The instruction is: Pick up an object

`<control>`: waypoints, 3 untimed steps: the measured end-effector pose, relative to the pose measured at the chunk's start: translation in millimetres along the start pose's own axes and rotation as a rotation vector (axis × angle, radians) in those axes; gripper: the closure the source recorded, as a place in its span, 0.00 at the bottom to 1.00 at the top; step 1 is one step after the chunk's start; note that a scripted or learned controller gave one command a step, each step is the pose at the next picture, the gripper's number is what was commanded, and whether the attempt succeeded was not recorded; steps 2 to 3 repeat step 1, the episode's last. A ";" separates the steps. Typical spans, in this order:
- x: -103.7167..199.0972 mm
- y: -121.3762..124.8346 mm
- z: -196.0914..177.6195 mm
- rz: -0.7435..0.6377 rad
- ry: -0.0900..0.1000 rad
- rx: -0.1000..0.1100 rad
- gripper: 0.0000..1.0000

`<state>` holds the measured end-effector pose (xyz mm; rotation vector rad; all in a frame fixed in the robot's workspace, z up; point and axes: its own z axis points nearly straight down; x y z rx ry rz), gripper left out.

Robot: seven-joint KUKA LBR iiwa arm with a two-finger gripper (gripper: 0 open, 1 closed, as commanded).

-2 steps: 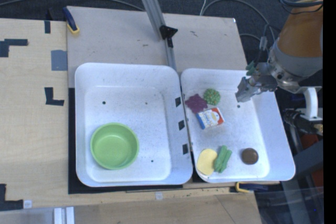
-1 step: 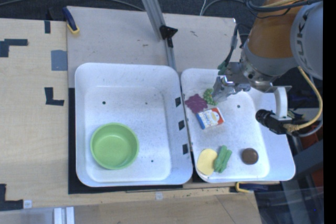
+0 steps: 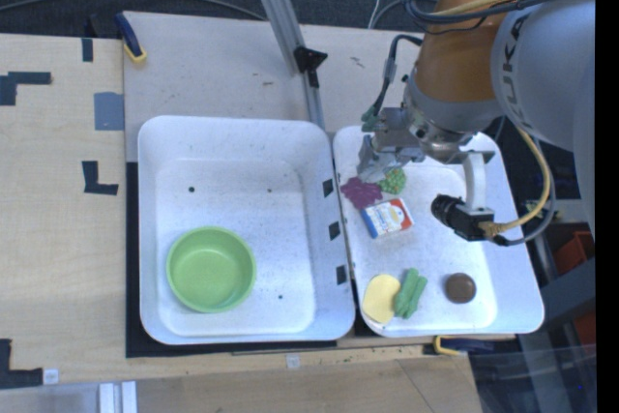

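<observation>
Looking down on a pale wooden bench [image 3: 58, 237] edged by dark carpet, carrying a left bin [image 3: 145, 208] and a right bin [image 3: 522, 295] side by side. Noting a green bowl [image 3: 211, 268] sitting alone in the left bin's near corner.

Finding the gripper [image 3: 379, 164] hanging low over the far left part of the right bin, just above a purple piece [image 3: 361, 192] and a small green leafy piece [image 3: 394, 179]. Judging the task as not yet done: seeing nothing lifted clear of the bin floor and nothing plainly gripped. Guessing at the purple or the leafy piece as the likely target, both lying right under the tool. Counting other candidates resting untouched: a blue-and-white packet [image 3: 387, 218] just below those two, a yellow piece [image 3: 381, 297] touching a green pod-like piece [image 3: 410, 292] near the front rim, and a brown ball [image 3: 459, 286] a little apart to their right.

Failing to tell how far open the claw is, or whether touching anything, with the wrist body and grey housing covering it from above. Also struggling to make out the leafy piece's upper edge, partly tucked under the tool.
</observation>
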<state>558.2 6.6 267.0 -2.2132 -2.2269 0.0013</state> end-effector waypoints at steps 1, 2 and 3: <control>56.7 6.8 25.7 -0.001 0.000 0.003 1.00; 56.7 6.8 25.7 -0.001 0.000 0.003 1.00; 56.7 6.8 25.7 -0.001 0.000 0.003 1.00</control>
